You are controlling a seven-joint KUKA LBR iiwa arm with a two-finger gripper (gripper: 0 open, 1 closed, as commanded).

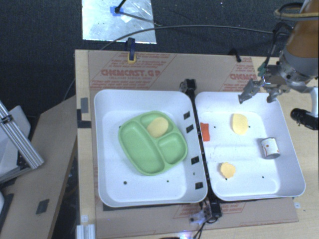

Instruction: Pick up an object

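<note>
Counter (pixel 149 66), front edge: a cable tangle (pixel 207 214) sits where the two bins meet.

Bins, two, white, side by side.
- Left bin (pixel 114 183): one green tray (pixel 144 153) with three compartments; one yellow piece (pixel 158 127) lies in its upper compartment.
- Right bin (pixel 279 178): two yellow pieces, one pale slice (pixel 239 123) toward the far wall, one smaller lump (pixel 228 170) toward the near wall; one small can (pixel 269 148), on its side near the right wall; one orange tag (pixel 204 132) by the left wall.

Claw (pixel 259 95), one: fingers spread apart, nothing between them, poised over the far rim of the right bin.

Relation for the next move, as I judge it: the pale slice is the closest candidate, lying just nearer the camera and slightly left of the claw, its long axis running roughly far-to-near. The can lies a bit farther toward the camera, the lump farther still. Nothing is picked up yet.
</note>
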